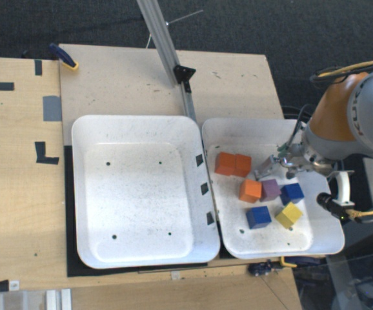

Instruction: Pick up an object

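Yellow block (289, 215) at front, pincer (264, 170) above orange cube (251, 190), grip state indiscernible.

I cannot resolve the fingers of the two-finger gripper (268, 168): too small and blurred against the right white plastic bin (238, 129). The grey arm with orange band (341, 118) runs off the frame's right edge. It covers part of that bin's right rim. The small purple block (272, 188) is partly overlapped by the orange cube (251, 190). Dark clutter under the bin's near edge (264, 268) is unreadable.
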Controlling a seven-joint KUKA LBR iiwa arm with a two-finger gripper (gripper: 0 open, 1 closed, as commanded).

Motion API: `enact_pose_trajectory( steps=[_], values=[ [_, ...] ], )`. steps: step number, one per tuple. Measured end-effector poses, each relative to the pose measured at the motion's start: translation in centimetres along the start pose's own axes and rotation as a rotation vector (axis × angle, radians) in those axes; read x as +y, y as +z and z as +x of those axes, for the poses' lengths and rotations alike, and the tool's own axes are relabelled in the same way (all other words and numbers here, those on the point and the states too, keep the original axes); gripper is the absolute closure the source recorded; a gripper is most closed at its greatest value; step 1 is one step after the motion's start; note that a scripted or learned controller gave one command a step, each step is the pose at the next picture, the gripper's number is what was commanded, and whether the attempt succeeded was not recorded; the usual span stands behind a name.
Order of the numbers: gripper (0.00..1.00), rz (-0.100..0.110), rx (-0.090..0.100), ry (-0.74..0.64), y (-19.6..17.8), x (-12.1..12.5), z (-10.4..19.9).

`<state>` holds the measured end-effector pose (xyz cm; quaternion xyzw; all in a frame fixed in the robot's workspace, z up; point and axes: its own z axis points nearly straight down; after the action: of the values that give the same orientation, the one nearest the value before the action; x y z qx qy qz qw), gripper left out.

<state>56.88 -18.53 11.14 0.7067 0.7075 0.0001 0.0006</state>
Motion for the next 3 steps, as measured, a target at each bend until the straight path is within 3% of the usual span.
enact_pose_trajectory(
  steps=[1, 2, 3],
  values=[
    [0.00, 0.005, 0.000, 0.000, 2.1, -0.1, 0.1],
    [1.00, 0.003, 0.001, -0.001, 1.0, 0.0, 0.1],
    [1.00, -0.002, 0.000, 0.000, -3.2, 0.1, 0.2]
  ],
)
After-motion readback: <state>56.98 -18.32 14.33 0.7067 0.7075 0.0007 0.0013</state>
